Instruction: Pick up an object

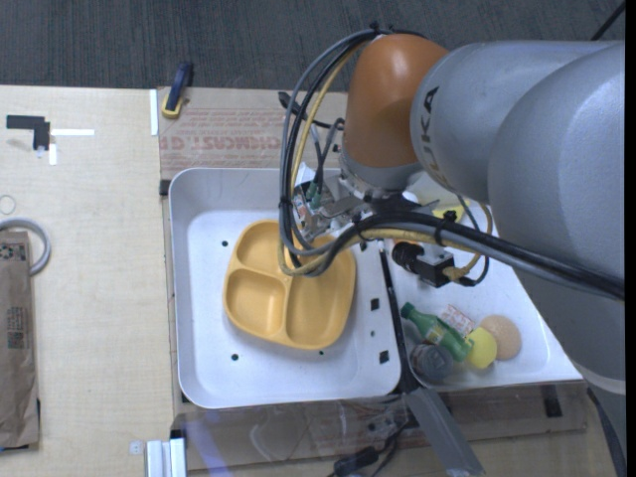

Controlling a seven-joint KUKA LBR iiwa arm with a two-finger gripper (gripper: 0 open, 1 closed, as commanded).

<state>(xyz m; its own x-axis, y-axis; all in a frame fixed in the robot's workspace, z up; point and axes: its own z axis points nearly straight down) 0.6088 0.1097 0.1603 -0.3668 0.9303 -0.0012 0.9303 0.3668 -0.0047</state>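
I see the gripper (pixel 310 229) over the yellow divided plate (pixel 288 291) in the left bin (pixel 199 296); its state I cannot tell.

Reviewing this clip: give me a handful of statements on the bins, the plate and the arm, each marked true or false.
1. The yellow divided plate lies in the left bin. True.
2. The plate is stacked on the green bottle. False: the bottle lies in the right bin, apart from the plate.
3. The arm's wrist hangs over the plate's upper edge. True.
4. The plate has a single undivided well. False: ridges split it into three compartments.
5. The bottle stands upright. False: it lies on its side.
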